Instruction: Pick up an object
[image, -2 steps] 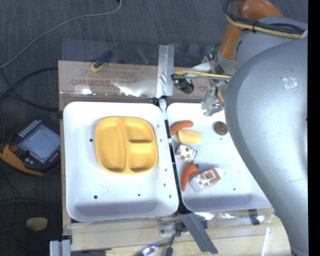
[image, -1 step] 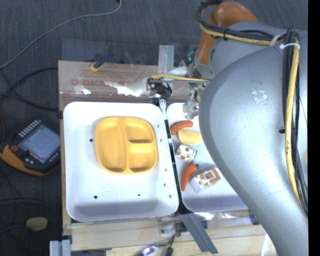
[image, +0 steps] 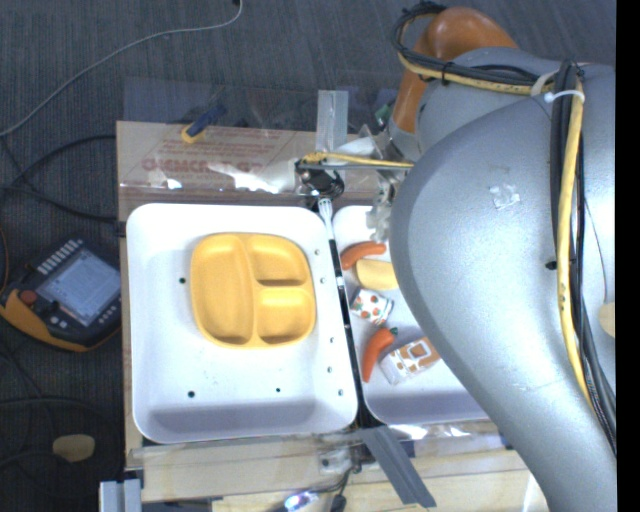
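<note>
The right bin (image: 420, 405) holds several small objects along its left side: an orange sausage-like piece (image: 360, 252), a pale yellow block (image: 375, 274), a white piece with red and green marks (image: 371, 306), an orange carrot-like piece (image: 376, 351) and a white and orange box (image: 411, 360). The big grey arm (image: 510, 270) covers most of that bin. Its orange band (image: 455, 35) sits at the top. The gripper is hidden behind the arm body.
A yellow divided tray (image: 253, 288) lies in the left bin (image: 175, 390). A cardboard sheet (image: 215, 150) lies behind the bins. A teach pendant (image: 65, 295) rests on the floor at the left. Cables run along the arm.
</note>
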